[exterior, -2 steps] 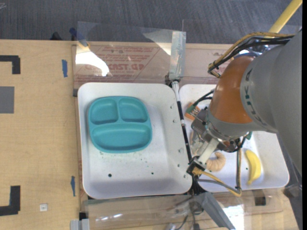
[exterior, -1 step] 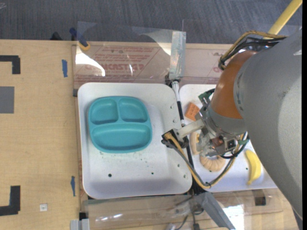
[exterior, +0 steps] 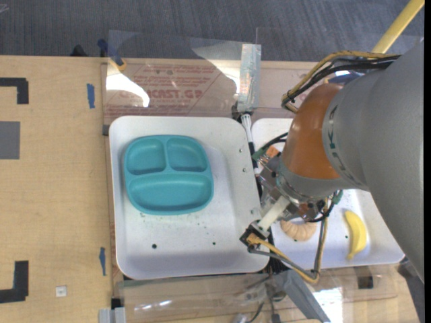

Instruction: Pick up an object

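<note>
My gripper reaches down into the right bin, mostly hidden under the grey arm and its orange band. Just below it lies a pale pink, shrimp-like toy, touching or very close to the gripper. A yellow banana rests to the right of it in the same bin. A small orange object peeks out beside the arm near the bin's left wall. A teal divided plate sits in the left bin.
The arm covers most of the right bin. A yellow cable with a black connector hangs over the wall between the two bins. Clear plastic sheeting lies behind the bins.
</note>
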